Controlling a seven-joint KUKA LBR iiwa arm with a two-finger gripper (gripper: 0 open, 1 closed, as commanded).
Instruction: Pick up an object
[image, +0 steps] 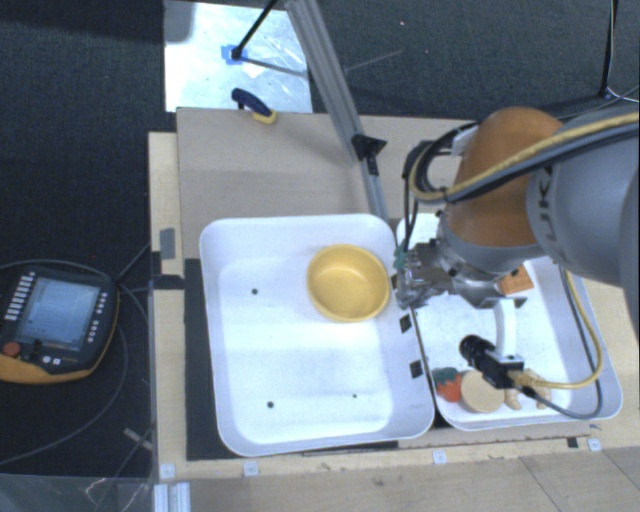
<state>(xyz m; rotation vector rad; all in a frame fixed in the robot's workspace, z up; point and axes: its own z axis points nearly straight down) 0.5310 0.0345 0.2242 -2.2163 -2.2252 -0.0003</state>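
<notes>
A yellow bowl (347, 283) sits upright in the left bin (250, 400), near its upper right corner. My gripper (407, 285) hangs over the divide between the two bins, just right of the bowl's rim. In the right bin (590, 400) lie a tan wooden disc (483, 397), a small orange and green piece (449, 382) beside it, and an orange object (515, 284) partly hidden under the arm.
The grey arm with its orange band (510, 170) covers much of the right bin. A slanted metal pole (340, 100) crosses the bench behind the bins. A teach pendant (55, 320) lies on the floor to the left.
</notes>
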